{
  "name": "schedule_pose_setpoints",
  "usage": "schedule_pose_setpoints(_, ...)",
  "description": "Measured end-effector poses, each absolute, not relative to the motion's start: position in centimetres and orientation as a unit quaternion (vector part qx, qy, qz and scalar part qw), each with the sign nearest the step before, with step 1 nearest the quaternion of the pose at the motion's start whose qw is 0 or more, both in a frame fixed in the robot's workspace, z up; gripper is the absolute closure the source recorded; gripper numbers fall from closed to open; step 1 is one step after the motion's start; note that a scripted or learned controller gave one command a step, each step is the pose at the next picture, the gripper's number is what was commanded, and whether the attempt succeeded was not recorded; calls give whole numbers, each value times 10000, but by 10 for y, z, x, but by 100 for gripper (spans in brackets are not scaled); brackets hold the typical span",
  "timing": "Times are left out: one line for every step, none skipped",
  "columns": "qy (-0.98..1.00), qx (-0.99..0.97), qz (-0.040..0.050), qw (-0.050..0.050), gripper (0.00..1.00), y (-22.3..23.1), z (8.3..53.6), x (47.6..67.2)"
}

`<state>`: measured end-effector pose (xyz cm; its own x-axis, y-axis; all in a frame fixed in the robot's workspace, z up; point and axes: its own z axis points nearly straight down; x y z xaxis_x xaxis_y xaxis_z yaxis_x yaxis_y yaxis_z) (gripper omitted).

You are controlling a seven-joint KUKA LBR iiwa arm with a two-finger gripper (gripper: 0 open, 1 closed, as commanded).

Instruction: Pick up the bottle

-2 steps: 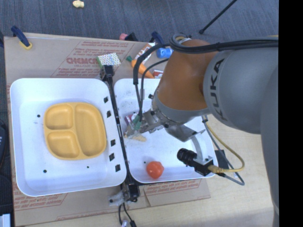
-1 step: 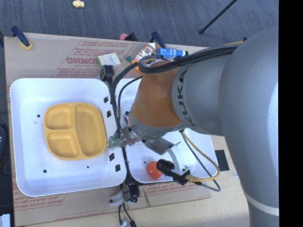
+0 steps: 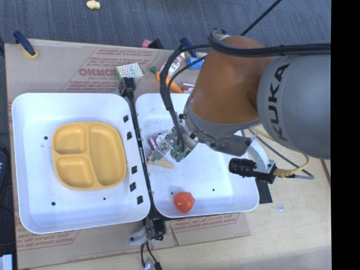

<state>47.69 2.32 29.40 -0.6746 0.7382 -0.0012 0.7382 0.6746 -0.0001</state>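
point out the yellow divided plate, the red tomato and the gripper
yellow divided plate [image 3: 89, 154], camera view, on the ridge where its three compartments meet
red tomato [image 3: 183, 201], camera view, on the middle of its round body
gripper [image 3: 167, 148], camera view, at the finger end of the tool, in the right bin

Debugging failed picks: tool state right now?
Tool: cannot be told; it sits low in the right bin, its tip amid clutter.
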Motion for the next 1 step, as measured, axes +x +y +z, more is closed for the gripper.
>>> schedule_pose_setpoints(9489, 3155, -10, -19, 100, 58, 191, 476)
